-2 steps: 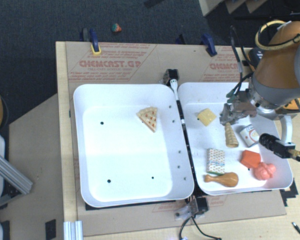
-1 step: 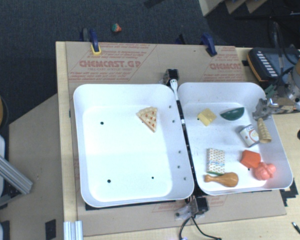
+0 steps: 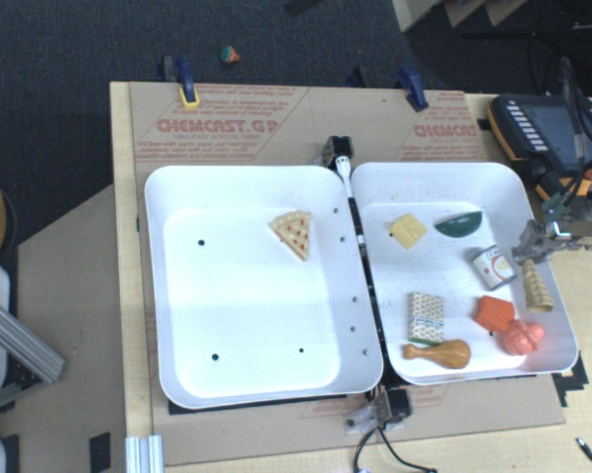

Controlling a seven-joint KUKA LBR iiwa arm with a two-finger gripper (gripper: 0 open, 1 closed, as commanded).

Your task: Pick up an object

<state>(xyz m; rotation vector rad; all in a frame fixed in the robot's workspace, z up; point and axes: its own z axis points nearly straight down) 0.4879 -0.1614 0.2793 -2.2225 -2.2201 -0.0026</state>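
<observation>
My gripper (image 3: 532, 247) reaches in over the right rim of the right bin (image 3: 443, 177), just above and to the right of a small white carton (image 3: 492, 266). A tan ridged cylinder (image 3: 537, 287) lies directly below the gripper. Further into that bin are a yellow cube (image 3: 408, 231), a dark green wedge (image 3: 458, 225), an orange block (image 3: 493, 313), a pink lump (image 3: 521, 337), a patterned box (image 3: 426, 316) and a brown drumstick (image 3: 438, 353). A waffle wedge (image 3: 294, 233) lies alone in the left bin (image 3: 177, 294). Nothing is seen held.
The bins sit side by side on a cardboard sheet (image 3: 227, 116) held by blue clamps (image 3: 186, 79). A black and orange device (image 3: 532, 126) with cables stands at the back right, close to the arm.
</observation>
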